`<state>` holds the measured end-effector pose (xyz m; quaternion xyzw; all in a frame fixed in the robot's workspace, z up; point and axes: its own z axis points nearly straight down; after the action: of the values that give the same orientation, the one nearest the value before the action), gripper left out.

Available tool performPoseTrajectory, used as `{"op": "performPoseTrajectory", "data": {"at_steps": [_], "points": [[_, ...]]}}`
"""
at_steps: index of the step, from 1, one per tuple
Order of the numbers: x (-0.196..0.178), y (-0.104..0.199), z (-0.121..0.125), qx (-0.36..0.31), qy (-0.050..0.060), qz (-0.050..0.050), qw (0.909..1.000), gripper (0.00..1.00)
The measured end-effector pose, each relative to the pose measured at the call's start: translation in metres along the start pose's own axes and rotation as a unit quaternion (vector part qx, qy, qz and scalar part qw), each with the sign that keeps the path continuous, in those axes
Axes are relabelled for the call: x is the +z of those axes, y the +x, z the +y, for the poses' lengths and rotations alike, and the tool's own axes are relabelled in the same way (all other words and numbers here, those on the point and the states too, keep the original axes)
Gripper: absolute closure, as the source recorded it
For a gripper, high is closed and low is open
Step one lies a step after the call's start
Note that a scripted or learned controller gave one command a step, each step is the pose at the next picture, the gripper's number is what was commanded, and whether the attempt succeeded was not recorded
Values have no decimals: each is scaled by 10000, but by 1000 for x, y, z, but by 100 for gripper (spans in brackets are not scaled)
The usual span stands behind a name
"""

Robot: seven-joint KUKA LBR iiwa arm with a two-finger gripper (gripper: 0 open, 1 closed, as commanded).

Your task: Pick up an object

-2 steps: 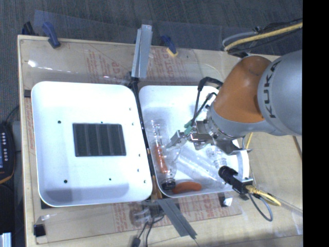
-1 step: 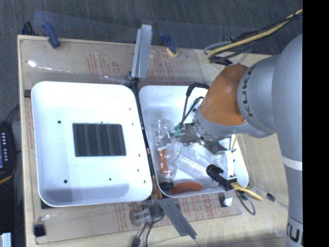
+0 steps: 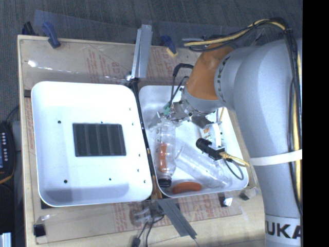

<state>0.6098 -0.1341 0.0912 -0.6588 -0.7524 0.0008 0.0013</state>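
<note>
Grey arm [image 3: 257, 102] low over right bin [image 3: 149, 99], clear bottle [image 3: 165, 148] along its left wall; fingers' state untellable.

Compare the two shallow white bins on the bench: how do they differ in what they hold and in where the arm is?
The left white bin shows a dark ribbed rectangular panel on its floor, while the right white bin holds clutter: clear plastic bottles and an orange oblong object. The grey arm's gripper reaches down over the right bin; the left bin stands apart from it. The left bin also looks wider in this view. Both are shallow, white and round-cornered, side by side.
</note>
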Motion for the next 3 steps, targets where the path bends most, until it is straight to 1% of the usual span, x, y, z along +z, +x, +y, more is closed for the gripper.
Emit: {"op": "performPoseTrajectory", "data": {"at_steps": [1,2,3], "points": [[-3,23,-64,-177,-21,-55,9998,0],[-3,19,-2,106,-33,-59,9999,0],[0,19,-61,-32,8,-3,10000,0]]}}
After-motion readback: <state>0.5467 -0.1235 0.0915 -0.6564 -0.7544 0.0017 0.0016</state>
